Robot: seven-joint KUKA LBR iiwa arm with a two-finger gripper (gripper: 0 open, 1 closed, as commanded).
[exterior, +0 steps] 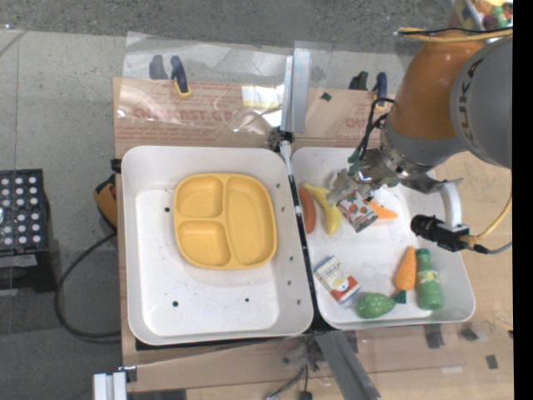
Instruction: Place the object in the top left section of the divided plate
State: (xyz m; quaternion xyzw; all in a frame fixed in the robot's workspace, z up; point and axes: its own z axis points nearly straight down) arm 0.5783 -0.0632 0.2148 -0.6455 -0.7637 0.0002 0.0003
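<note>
Green toy (376, 305): near edge, right bin (454, 307).
Divided plate (225, 220): left bin (146, 257).
Gripper (354, 192): over strawberry carton (358, 210); finger state unclear.

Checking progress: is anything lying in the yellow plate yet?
No, the plate has all three sections bare; the toys lie in the right bin.

Green bottle (428, 280) beside a carrot (405, 269) (right bin (379, 238)).

Bright, even overhead light — soft shadows, mild glare on plastic sheet (208, 77); slightly grainy, low-res.
</note>
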